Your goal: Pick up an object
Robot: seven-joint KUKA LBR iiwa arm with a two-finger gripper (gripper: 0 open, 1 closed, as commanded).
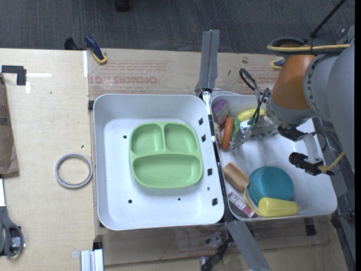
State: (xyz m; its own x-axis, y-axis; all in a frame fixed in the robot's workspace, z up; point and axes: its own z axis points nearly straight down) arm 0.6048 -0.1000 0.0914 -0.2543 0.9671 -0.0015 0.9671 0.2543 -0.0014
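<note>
Gripper (240, 139) is hovering low in the right white bin (324, 206), its opening impossible to tell, just beside a slim orange carrot-shaped toy (227, 133) lying along the bin's left wall near a yellow banana-like piece (247, 115).

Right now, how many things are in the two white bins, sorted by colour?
Green: 1, divided plate
Blue: 1, bowl
Yellow: 2, bottle, banana-like piece
Orange: 1, carrot
Purple: 1, small item
Tan: 1, block
Total: 7 I can distinguish.
</note>
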